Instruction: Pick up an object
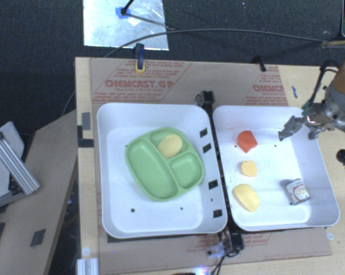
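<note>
The right bin holds an orange-red block, a small yellow piece, a larger yellow lump and a small labelled can lying near the bin's right wall. My gripper hangs over the upper right part of this bin, to the right of the orange-red block and apart from it. Its fingers are open, with nothing between them.
The left bin bears a green divided plate with a yellow item in its upper compartment. A black divider runs between the bins. Cardboard lies under both, and a cable crosses behind.
</note>
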`<state>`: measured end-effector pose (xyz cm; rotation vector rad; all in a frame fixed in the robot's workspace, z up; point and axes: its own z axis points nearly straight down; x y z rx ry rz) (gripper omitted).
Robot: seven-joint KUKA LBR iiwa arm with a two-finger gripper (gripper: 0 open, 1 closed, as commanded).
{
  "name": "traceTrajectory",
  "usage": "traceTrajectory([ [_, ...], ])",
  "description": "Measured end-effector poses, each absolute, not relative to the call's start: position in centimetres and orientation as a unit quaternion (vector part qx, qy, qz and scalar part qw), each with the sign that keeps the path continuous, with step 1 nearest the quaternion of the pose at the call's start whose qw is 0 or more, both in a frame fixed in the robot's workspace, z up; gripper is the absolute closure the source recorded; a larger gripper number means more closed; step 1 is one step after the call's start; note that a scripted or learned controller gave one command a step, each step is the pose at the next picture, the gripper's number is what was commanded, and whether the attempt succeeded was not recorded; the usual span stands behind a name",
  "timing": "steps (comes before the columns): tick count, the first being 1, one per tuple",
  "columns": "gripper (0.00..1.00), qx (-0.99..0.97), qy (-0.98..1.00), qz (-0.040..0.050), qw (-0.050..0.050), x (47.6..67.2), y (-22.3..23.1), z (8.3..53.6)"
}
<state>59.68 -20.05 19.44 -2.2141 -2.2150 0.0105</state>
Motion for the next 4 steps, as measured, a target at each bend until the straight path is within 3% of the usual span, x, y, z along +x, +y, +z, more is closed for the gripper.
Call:
traceTrajectory([
  [1, 0.00, -0.706, -0.708, -0.0003, -0.001, 60.0, -20.0, 20.3],
  [3, 0.00, -0.705, -0.710, -0.0004, -0.001, 61.6, -20.0, 9.9],
  [4, 0.00, -0.704, -0.710, -0.0002, -0.001, 61.7, -19.9, 8.5],
])
